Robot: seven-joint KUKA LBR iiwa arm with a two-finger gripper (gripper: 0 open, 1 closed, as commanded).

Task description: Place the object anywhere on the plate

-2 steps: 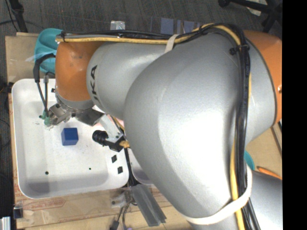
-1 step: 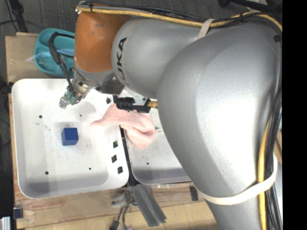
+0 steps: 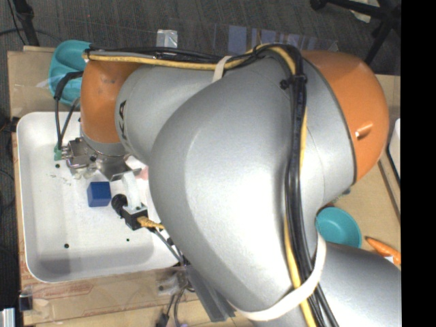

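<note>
The grey arm [image 3: 252,182] lies across most of the bench, hiding the right bin, and its gripper [image 3: 85,159] is low over the left bin [image 3: 41,251] near that bin's far left corner. A blue block [image 3: 99,193] rests on the bin floor just beside the gripper, nearer the front edge (whether the gripper grips anything cannot be told). A teal plate [image 3: 339,226] peeks out by the arm toward the bench's right edge, well apart from the block.

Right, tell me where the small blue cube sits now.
In the camera view, the small blue cube lies on the floor of the left white bin, just below the arm's hand end and left of a black cable fitting.
</note>
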